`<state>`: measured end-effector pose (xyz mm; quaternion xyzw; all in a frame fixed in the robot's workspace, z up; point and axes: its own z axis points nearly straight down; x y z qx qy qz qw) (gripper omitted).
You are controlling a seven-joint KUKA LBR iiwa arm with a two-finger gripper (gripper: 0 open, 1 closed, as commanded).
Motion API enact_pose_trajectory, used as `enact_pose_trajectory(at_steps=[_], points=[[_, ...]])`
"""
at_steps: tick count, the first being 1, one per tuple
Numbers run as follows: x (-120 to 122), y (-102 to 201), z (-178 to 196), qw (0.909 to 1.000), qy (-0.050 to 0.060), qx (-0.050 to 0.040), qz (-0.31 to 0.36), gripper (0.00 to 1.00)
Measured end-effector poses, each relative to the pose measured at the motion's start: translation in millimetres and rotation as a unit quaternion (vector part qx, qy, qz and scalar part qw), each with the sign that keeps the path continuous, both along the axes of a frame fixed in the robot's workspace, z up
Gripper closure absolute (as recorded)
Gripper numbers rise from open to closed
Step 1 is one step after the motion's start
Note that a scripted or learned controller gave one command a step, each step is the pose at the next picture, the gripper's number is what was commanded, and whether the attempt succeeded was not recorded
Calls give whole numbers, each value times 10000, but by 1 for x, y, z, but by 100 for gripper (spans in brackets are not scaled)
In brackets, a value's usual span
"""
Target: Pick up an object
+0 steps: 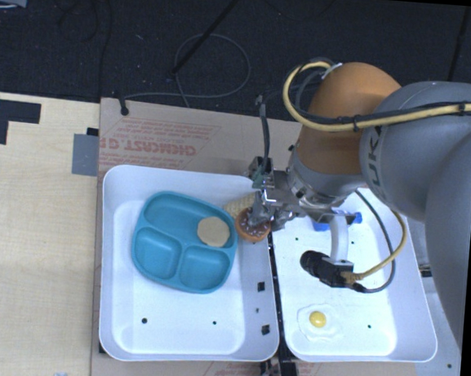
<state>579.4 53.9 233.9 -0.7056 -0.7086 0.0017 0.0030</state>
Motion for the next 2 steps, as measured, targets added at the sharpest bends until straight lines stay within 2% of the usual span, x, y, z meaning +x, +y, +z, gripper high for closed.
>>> enact_pose_trajectory(at_steps=[1, 2], points=[[-1, 52, 7, 10000, -16, -3, 5, 100], [-1, 50, 7, 10000, -12, -11, -11, 0]])
